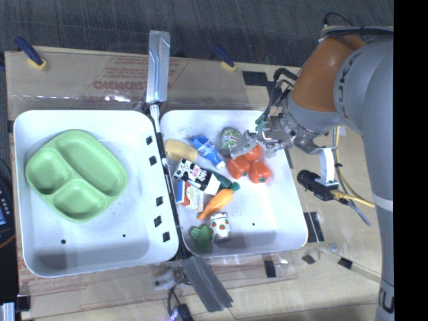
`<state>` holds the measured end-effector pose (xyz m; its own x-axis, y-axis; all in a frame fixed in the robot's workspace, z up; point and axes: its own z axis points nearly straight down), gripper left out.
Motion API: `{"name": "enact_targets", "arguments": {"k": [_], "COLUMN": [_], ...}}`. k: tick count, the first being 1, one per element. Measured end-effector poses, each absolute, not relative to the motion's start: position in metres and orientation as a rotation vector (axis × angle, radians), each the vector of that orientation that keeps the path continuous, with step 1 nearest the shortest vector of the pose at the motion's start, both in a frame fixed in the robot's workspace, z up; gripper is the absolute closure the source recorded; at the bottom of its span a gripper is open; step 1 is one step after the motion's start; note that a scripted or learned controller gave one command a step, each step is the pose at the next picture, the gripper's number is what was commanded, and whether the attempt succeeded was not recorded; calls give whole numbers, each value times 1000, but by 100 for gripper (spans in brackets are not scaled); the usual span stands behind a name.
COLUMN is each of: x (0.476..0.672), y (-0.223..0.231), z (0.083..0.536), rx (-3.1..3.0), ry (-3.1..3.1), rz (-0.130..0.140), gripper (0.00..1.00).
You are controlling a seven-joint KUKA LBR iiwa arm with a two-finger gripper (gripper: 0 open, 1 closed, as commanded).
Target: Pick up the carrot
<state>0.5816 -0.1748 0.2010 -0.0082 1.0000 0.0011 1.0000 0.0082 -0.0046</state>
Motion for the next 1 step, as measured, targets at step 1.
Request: {"name": "enact_targets", "arguments": {"k": [1], "x": [542], "y": [-126], "z": [128], "rx": [-1839], "ry": [-2541], "rz": [3], "gripper": [0]}}
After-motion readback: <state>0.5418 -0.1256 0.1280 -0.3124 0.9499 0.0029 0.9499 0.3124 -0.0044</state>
